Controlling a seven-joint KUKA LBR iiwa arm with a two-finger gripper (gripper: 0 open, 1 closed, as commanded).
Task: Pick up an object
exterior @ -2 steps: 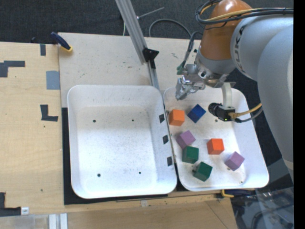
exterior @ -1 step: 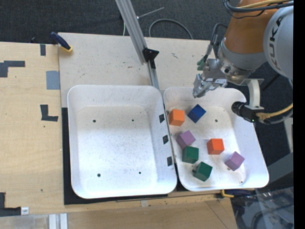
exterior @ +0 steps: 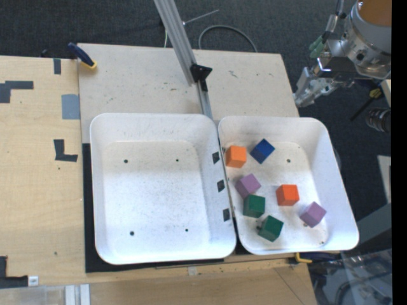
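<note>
The right bin (exterior: 331, 164) holds several small cubes: an orange one (exterior: 236, 156), a blue one (exterior: 262, 150), a purple one (exterior: 248, 185), a second orange one (exterior: 287, 194), two green ones (exterior: 254, 205) (exterior: 271, 227) and a second purple one (exterior: 312, 214). My gripper (exterior: 310, 91) hangs at the upper right, beyond the far right corner of that bin and well above the bench. Nothing shows between its fingers.
The left bin (exterior: 152, 189) lies beside the right one. A slanted metal rail (exterior: 181, 37) runs from the top of the view down to the bins' junction. A cable loop (exterior: 226, 37) lies behind the bench.
</note>
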